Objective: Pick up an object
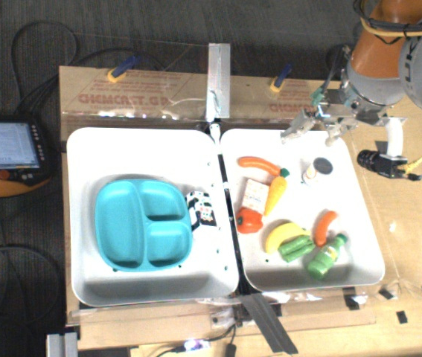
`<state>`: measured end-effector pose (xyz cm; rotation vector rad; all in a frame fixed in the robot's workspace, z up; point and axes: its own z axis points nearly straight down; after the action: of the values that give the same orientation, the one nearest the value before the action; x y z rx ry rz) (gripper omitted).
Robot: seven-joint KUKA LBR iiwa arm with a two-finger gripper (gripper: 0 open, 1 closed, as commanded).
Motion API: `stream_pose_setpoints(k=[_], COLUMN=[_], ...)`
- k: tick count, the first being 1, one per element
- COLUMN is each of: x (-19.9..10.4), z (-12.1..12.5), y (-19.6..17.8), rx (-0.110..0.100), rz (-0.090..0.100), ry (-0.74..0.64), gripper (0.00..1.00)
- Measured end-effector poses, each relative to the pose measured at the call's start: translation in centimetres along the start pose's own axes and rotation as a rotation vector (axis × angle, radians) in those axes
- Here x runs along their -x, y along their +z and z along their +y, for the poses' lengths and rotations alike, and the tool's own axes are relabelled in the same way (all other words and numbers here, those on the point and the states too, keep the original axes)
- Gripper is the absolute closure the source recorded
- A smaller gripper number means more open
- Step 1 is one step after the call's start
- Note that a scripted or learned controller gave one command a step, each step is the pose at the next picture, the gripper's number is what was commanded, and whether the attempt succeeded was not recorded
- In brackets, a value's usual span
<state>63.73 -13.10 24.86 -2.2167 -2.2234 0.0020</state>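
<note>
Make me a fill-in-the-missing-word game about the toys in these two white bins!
1. The blue plate has ____ compartments.
2. The banana is coloured ____.
3. The bench carries ____ white bins.
4. The gripper hangs by the far rim of the bin that lacks the blue ____.

Missing words: three; yellow; two; plate.

On the tan bench [408,229], two shallow white bins side by side, inner rims touching. Left bin [84,266] and right bin [367,229] both a little slanted in the view. Behind them, flat on the bench, a brown sheet [121,99] with red print, held by two clamps [121,69] at its back edge. Near the right front corner, some small black bits [400,317].
</note>
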Motion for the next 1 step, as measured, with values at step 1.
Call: stream_pose_setpoints(k=[1], x=[-0.94], z=[-0.21], y=[13.38], rx=[0.001], rz=[-0.001], ry=[-0.109], gripper=[0.00])
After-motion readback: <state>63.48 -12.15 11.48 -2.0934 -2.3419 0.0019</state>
